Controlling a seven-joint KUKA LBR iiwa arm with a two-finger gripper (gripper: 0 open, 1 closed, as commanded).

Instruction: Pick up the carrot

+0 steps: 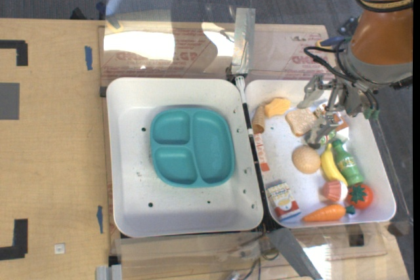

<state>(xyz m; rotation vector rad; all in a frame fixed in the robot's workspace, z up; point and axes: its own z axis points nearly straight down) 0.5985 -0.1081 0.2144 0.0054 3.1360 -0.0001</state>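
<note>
Camera view, from above at a slant. The carrot lies on its side along the lower edge of the right bin, in the lower right of the frame, with its thick end toward the right. Just right of it sits a red tomato-like piece; directly above it is a small pink-red piece; to its left stands a small carton. Higher in the bin, a yellow banana lies beside a green bottle, with a round tan bun to their left. A slice of bread, a yellow-orange wedge and a tan cone-like piece occupy the bin's upper part. The end effector hangs over the upper middle of the right bin, near the bread and above the banana, well apart from the carrot; whether its fingers are spread or pressed together cannot be told. The left bin holds a teal divided plate. Both bins rest on the table.
</note>
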